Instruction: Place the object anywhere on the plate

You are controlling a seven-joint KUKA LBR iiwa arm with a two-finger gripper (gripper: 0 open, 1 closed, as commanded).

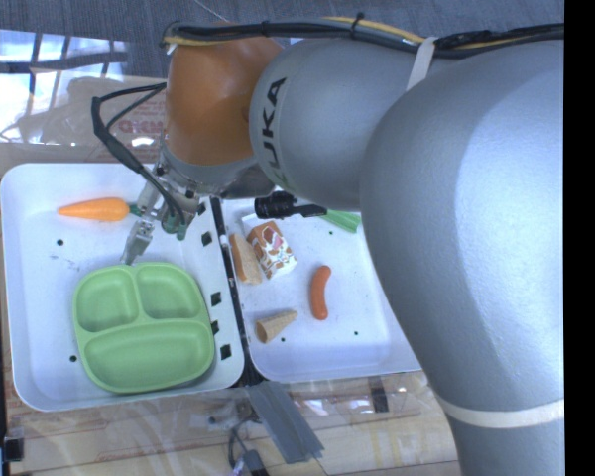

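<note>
An orange carrot (94, 209) lies in the left bin near its far left. In the same bin, nearer the camera, sits a green divided plate (142, 325) with nothing on it. My gripper (142, 238) hangs over the left bin just right of the carrot's green end and just beyond the plate's far edge, pointing down and to the left. I see nothing in it. The grey arm and its orange band cover the far right part of the left bin.
The right bin (367, 345) holds a small printed carton (271, 248), a tan stick (243, 259), a sausage (320, 292), a cone (276, 323) and a green piece (343, 221). A black-marked divider wall (228, 296) separates the bins.
</note>
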